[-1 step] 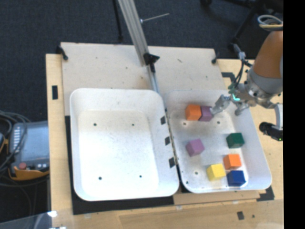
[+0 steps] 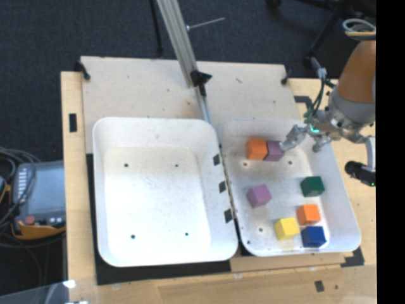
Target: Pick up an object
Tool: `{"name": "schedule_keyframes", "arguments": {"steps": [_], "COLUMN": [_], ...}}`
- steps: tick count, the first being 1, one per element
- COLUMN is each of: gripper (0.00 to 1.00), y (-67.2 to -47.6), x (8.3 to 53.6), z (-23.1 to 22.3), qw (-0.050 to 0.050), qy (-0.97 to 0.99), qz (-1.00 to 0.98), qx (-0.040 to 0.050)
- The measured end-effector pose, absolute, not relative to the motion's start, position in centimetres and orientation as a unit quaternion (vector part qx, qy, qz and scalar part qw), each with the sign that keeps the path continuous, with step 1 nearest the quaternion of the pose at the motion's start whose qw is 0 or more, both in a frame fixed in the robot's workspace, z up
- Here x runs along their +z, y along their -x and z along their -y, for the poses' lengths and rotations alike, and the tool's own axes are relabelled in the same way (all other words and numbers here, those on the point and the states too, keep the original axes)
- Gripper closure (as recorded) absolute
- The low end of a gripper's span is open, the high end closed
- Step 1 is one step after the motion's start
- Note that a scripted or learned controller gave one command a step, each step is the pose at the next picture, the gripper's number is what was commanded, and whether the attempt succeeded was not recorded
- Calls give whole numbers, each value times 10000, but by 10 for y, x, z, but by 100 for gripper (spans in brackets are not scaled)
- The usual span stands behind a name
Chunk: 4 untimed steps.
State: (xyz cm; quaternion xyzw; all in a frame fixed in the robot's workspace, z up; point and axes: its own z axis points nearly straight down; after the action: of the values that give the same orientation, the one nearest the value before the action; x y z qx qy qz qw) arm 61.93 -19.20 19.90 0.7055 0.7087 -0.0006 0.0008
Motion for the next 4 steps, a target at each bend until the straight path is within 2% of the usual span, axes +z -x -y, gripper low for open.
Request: {"name": "schedule_keyframes", "arguments": {"steps": [2, 3, 4], "gripper": [0, 100, 100], "y": [-621, -623, -622], "x": [96, 109, 154], "z": [185, 186, 190], "qw": [14, 35, 27], "qy": [-7063, -7063, -7075], "qz": [-7079, -7079, -7067], "qx": [-9, 10, 16]}}
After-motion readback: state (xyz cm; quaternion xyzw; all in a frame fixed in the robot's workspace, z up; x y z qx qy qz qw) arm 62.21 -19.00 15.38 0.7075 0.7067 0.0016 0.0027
